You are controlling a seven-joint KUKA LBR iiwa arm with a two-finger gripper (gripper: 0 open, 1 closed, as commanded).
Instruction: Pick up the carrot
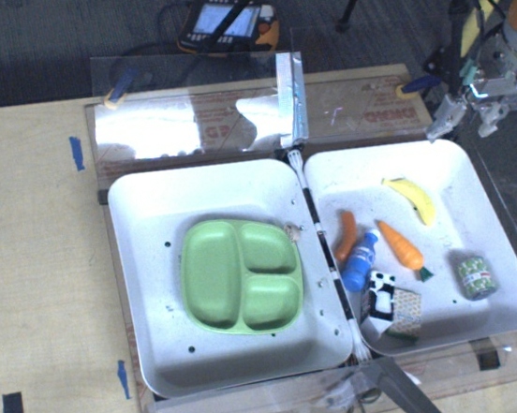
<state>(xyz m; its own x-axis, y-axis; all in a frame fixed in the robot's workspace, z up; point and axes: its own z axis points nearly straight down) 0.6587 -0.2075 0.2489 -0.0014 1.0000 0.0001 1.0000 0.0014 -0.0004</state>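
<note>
The carrot is orange with a small green top at its lower end. It lies slantwise in the middle of the right bin. My gripper hangs over the bin's far right corner, well up and to the right of the carrot. Its two fingers stand apart, open, with nothing between them.
Around the carrot lie a banana, a second orange piece, a blue bottle, a black-and-white toy, a patterned pouch and a green round jar. A green divided plate sits in the left bin.
</note>
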